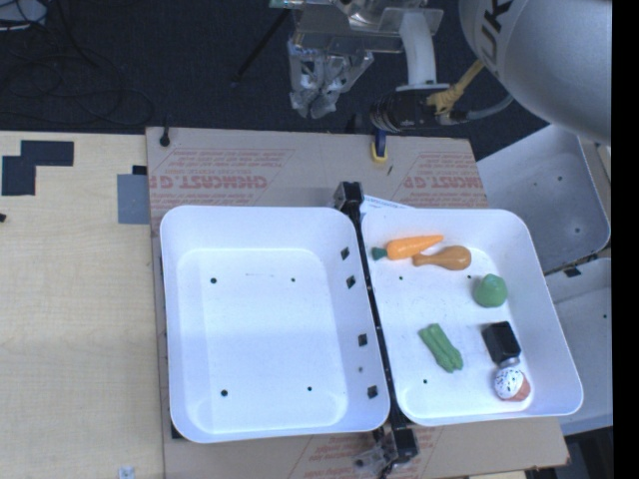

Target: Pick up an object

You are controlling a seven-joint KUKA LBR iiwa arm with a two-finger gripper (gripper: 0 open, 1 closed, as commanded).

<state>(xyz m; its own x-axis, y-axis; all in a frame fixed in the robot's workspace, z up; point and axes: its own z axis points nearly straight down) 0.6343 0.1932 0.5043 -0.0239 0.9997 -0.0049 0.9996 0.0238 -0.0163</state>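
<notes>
We see the gripper (321,96) raised high beyond the far edge of the bins, over dark floor; whether it stands wide or narrow we cannot tell, and nothing shows in its grasp. All objects lie in the right bin (539,267): an orange carrot (413,246) touching a tan drumstick (445,258) near the far wall, a green ball (489,290), a green pod (440,347), a black block (500,341), and a white speckled ball (510,384) at the near corner. We note the left bin (180,317) beside it.
</notes>
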